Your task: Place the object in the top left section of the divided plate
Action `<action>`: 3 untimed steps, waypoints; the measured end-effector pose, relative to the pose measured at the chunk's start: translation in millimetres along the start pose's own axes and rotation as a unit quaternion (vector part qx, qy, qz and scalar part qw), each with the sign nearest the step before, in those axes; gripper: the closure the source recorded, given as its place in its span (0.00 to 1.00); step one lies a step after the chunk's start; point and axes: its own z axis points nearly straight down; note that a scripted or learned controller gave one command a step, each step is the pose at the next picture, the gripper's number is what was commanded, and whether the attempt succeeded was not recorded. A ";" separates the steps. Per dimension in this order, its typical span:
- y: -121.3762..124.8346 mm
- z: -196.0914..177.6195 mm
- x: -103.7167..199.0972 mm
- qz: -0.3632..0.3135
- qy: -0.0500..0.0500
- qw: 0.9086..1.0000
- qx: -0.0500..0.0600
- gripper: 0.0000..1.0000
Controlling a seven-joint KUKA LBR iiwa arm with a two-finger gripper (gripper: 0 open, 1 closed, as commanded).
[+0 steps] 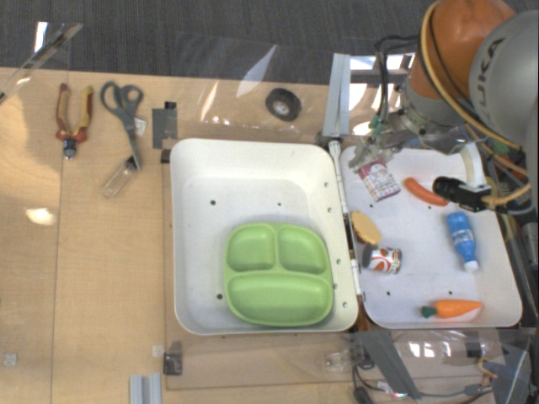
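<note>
Apparently still the picking step: the gripper [375, 148] hovers over a small packet [379, 180] in the right bin [497, 310]; finger state unclear. Next, a grasp, then carry to the green divided plate [278, 273].

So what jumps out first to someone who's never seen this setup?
Probably the green divided plate, bright in the left white bin, its sections bare. Next, the big grey and orange robot arm leaning in from the upper right over the right bin, where small toys lie scattered: a blue bottle, a carrot and a can.
</note>
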 end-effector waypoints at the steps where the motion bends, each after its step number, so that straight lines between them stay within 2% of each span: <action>1: -28.2 44.1 67.3 -0.076 0.001 0.997 0.001 1.00; 2: -10.3 43.2 141.5 -0.178 0.001 0.984 -0.001 1.00; 3: -30.0 105.8 226.7 -0.240 0.002 0.971 0.000 1.00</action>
